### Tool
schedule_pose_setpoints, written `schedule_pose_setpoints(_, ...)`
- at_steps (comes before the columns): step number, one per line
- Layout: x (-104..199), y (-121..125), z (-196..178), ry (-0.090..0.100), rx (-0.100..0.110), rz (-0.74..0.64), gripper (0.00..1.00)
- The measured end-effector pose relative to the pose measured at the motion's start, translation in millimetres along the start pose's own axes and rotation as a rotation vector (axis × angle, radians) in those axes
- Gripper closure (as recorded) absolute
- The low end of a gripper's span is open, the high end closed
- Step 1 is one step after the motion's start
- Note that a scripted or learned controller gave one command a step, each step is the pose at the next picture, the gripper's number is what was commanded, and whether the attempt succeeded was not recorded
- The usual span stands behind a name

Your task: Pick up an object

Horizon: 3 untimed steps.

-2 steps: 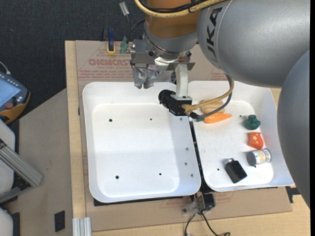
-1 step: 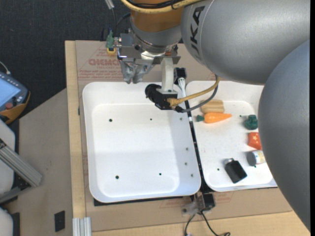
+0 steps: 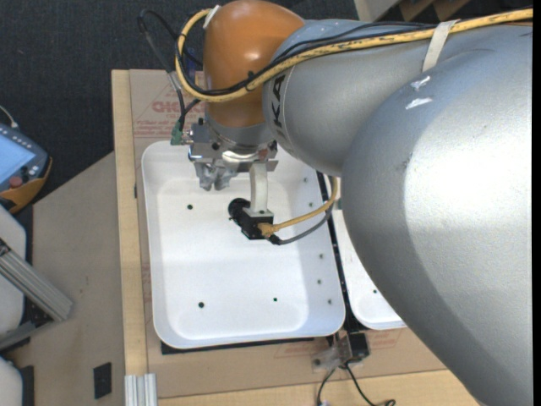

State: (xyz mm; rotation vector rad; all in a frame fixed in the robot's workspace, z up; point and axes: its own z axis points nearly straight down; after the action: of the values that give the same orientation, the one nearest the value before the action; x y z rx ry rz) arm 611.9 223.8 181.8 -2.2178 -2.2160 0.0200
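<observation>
At far left edge: a device with a blue screen [image 3: 15, 163], cut off by the frame, type not legible. Below it, a ribbed metal rail [image 3: 34, 286], also cropped.

Bench board [image 3: 127, 252]: tan, matte, with red print at the top partly covered by the bin.

Left bin [image 3: 220, 286]: glossy white, shallow, rounded corners; a few small dark dots on the floor. Near half and left side are open floor, with all rims in view except the far right corner.

Gripper [image 3: 215, 176]: metal, over the far part of the left bin, near the back wall. Cannot tell whether it is apart or together, nor whether it touches the floor.

Orange band [image 3: 241, 41]: smooth dome directly above the gripper.

Right bin [image 3: 372, 307]: only a near-left sliver shows.

Arm [image 3: 423, 184]: smooth grey, covers the rest of the right bin. Cannot tell where the object lies.
</observation>
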Motion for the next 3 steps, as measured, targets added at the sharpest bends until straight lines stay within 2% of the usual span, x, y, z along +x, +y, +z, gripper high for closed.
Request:
schedule_pose_setpoints(1,0.5,-7.4,-79.4,0.007,-0.020,-0.002,1.00)
schedule_pose_setpoints(2,-14.8,55.7,-174.2,0.007,-0.029,0.001,1.00)
schedule_pose_setpoints(3,-60.0,16.5,-79.5,0.001,-0.002,0.004,1.00)
